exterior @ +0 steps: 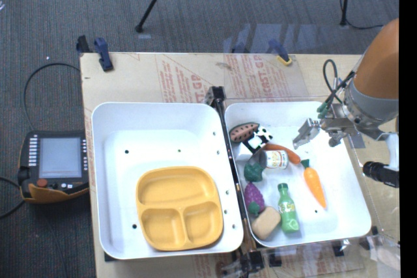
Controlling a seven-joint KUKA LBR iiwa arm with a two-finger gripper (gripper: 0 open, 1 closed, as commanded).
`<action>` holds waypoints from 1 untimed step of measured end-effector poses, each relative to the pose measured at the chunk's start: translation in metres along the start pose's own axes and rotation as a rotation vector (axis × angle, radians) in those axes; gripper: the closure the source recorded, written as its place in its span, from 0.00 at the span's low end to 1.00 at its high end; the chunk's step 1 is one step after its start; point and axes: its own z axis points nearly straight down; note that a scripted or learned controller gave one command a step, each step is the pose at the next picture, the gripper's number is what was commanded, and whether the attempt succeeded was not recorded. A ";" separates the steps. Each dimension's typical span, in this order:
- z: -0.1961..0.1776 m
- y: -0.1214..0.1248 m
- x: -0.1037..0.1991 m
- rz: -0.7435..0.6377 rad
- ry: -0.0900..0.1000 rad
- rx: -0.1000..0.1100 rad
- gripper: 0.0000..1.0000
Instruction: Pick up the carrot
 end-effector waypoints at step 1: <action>0.143 -0.039 -0.037 -0.220 0.002 0.002 0.00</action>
